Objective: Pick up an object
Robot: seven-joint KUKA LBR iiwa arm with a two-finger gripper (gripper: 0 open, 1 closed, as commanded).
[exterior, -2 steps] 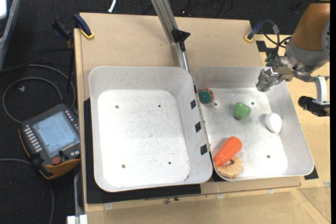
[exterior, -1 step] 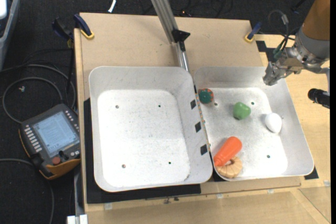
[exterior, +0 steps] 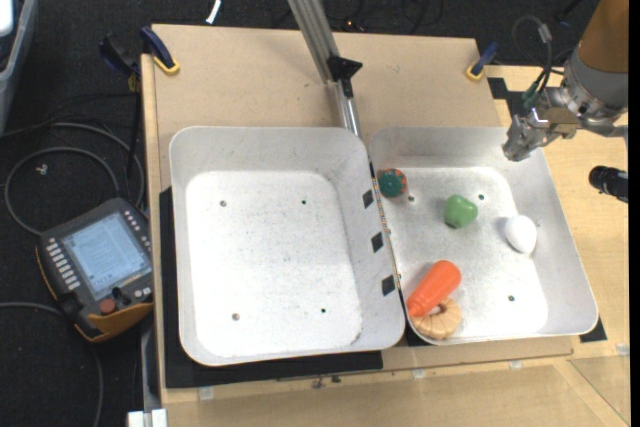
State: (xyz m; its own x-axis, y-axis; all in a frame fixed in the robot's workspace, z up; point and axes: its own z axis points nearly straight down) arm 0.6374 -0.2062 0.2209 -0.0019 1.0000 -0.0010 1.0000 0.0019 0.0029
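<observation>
The right bin (exterior: 560, 310) holds an orange carrot-shaped toy (exterior: 436, 284) lying on a tan ring-shaped piece (exterior: 441, 320) at its front left. A green lump (exterior: 460, 211) sits near the middle, a white egg-like object (exterior: 520, 233) lies to its right, and a small green-and-red ball (exterior: 391, 182) rests by the left wall. My gripper (exterior: 518, 144) hangs over the bin's far right rim, above and apart from all the objects, with nothing visible in it.
The left bin (exterior: 200, 165) stands beside the right one on the wooden bench (exterior: 260, 75). A slanted metal pole (exterior: 305, 0) crosses the back. Clamps sit at the bench's far corners. A teach pendant (exterior: 100, 260) lies on the floor at left.
</observation>
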